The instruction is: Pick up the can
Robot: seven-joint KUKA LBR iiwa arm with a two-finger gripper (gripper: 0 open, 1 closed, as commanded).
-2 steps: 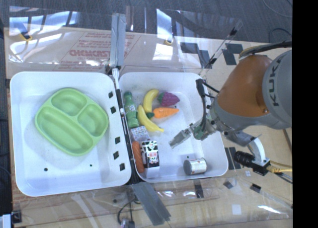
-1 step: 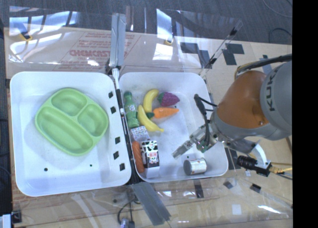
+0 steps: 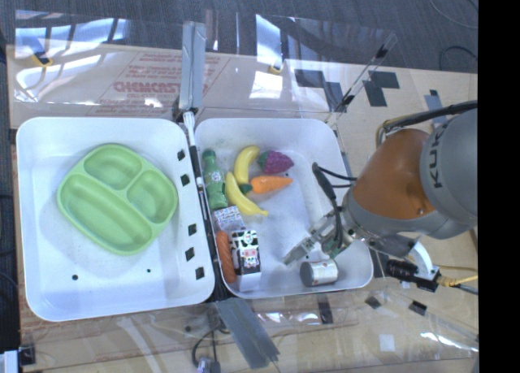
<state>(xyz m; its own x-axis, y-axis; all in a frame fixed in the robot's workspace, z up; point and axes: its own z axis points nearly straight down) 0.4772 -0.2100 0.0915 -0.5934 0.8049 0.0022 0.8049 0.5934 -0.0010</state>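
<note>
The approach is in hand: the jaws point(image 3: 313, 245), released, hover just above the can point(image 3: 319, 272), and must next drop and clench.

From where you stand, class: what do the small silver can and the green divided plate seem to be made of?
Small silver can: likely metal, dull grey sheen with a lighter highlight along its side. Green divided plate: probably plastic, even pale green, smooth matte surface, softly moulded compartments. Neither is certain from looks alone.

Two white bins point(image 3: 49, 298) sit side by side: one green divided plate point(image 3: 117, 198) in the left; two bananas point(image 3: 242, 180), one carrot point(image 3: 270, 184), one green bottle point(image 3: 214, 180), one can point(image 3: 320, 272) in the right.
</note>
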